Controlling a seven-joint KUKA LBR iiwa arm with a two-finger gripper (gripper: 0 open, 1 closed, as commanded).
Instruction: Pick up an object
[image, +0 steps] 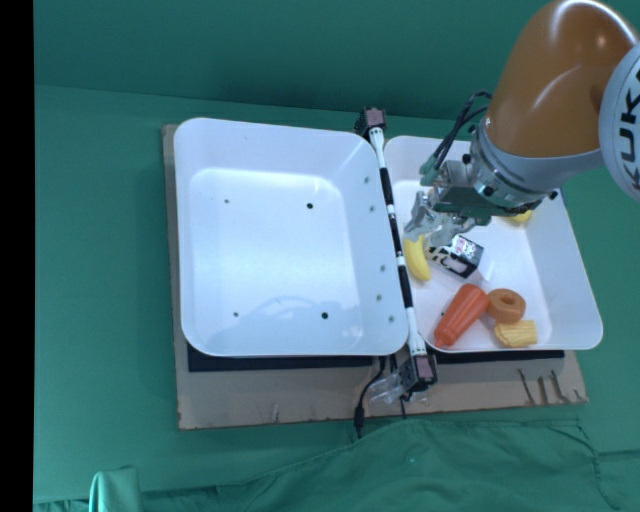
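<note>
1. Nothing is lifted yet. The gripper (420, 228) hangs over the right white bin (575, 300), near its left wall. I cannot tell whether the claw is spread or pressed together.
2. The likely target, a yellow plastic banana (417, 264), lies beside that wall, partly under the gripper. Its long axis runs along the wall, and its visible tip points toward the bin's near edge.

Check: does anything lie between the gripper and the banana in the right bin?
Nothing visible does. The gripper hangs just above the banana by the right bin's left wall; the carrot lies off to the side.
</note>
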